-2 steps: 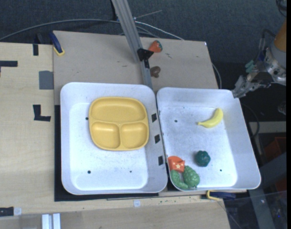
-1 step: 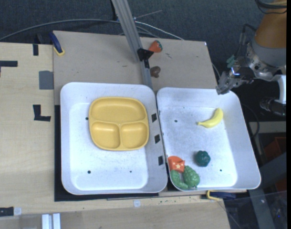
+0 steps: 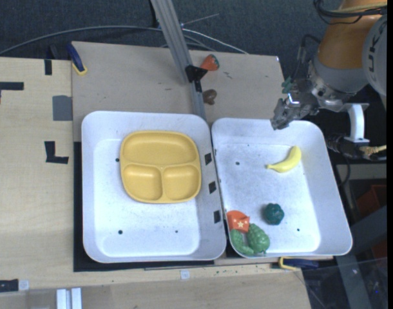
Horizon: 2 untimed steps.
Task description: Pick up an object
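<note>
A yellow banana lies in the upper right part of the right bin. A dark green ball-like object sits lower in that bin. At the bin's front left corner lie a light green leafy toy and a small orange-red piece touching it. My gripper hangs above the bin's far rim, up and slightly left of the banana, with nothing visible between its fingers.
The left bin holds a yellow divided plate. A grey pole slants down to the gap between the bins at the back. Cables and a white fitting sit right of the right bin.
</note>
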Each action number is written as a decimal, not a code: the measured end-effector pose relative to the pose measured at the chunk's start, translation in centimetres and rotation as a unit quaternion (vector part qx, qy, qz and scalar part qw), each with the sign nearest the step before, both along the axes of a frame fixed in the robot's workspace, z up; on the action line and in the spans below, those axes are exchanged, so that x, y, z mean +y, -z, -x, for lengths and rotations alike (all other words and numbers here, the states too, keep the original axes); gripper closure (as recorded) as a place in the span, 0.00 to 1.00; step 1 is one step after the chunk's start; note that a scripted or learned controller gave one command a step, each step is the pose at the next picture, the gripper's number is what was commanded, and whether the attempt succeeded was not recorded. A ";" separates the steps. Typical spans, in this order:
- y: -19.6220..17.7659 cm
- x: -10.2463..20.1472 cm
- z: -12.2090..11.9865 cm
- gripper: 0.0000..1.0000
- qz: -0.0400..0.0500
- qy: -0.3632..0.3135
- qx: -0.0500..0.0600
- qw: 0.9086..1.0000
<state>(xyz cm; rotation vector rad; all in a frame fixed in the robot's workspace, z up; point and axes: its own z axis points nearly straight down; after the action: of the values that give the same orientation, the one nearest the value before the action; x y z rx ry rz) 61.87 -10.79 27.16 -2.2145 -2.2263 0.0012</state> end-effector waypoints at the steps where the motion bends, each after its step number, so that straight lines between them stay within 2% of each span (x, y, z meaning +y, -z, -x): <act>1: 1.8 4.9 -0.2 1.00 0.000 0.000 0.001 1.000; 2: 3.7 10.2 -1.5 1.00 0.000 -0.001 0.001 1.000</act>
<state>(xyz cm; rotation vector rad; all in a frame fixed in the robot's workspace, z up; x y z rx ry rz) 63.36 -0.63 23.49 -2.2118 -2.2269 0.0026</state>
